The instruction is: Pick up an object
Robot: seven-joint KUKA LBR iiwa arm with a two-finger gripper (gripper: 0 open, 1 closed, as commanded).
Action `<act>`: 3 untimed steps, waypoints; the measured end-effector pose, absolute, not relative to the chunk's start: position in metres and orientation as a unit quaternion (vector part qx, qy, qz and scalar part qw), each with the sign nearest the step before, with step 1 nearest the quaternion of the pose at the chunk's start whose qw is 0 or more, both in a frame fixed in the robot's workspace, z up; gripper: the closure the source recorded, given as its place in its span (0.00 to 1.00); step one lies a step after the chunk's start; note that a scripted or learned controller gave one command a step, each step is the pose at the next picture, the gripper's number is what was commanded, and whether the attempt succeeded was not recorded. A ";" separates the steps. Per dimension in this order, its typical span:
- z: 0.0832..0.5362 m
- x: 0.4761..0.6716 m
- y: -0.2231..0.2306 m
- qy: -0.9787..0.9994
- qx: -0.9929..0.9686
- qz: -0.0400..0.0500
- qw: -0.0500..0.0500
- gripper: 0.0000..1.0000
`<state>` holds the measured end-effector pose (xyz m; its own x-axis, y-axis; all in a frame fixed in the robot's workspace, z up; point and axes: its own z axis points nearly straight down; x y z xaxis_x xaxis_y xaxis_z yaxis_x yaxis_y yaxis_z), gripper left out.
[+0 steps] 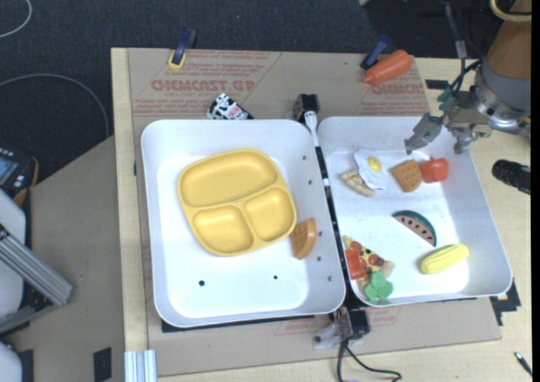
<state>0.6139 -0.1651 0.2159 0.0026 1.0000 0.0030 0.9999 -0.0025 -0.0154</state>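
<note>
My claw (440,137) hangs with fingers apart at the far edge of the right bin (485,203), just above the red tomato (434,170) beside the toast (407,174), so I should drop straight, straddle the tomato, avoid the toast.

Orange clamp (388,67) and blue-yellow clamp (180,51) on bench's far edge.

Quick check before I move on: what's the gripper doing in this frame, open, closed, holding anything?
Gripper: open, fingers spread, holding nothing, hovering at the far edge of the right bin above the red toy.
</note>
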 end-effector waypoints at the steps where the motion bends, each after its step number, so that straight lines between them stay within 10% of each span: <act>1: 0.224 0.617 -0.165 -0.707 -0.707 0.000 0.000 0.00; 3: 0.128 0.619 -0.146 -0.708 -0.707 0.002 0.003 0.00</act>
